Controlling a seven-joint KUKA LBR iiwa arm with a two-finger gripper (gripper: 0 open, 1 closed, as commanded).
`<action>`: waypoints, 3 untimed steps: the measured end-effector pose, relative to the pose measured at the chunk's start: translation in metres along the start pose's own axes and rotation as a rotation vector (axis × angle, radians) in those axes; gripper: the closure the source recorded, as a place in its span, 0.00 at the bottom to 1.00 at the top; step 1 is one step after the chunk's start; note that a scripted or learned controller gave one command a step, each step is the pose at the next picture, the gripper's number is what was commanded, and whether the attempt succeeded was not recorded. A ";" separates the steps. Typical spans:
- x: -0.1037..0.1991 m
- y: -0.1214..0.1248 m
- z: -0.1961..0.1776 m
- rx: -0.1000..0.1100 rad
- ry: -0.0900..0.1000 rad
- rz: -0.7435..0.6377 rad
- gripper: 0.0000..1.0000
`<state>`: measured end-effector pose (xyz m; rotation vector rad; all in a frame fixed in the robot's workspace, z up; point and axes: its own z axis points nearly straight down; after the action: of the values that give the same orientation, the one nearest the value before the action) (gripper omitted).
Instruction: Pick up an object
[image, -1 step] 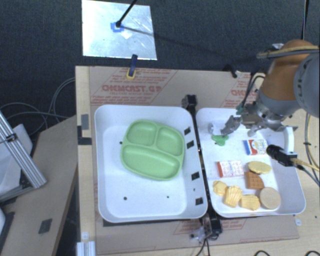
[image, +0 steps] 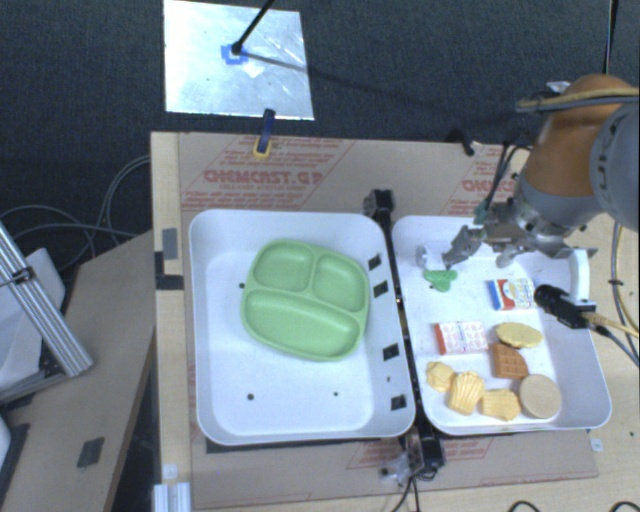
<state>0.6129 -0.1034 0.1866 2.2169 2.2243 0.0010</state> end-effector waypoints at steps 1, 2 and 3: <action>-0.009 -0.005 0.051 0.004 0.001 0.003 0.00; -0.008 -0.006 0.103 0.004 0.001 0.002 0.00; -0.009 -0.004 0.089 -0.001 0.000 0.003 1.00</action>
<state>0.6088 -0.1121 0.0975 2.2192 2.2207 0.0025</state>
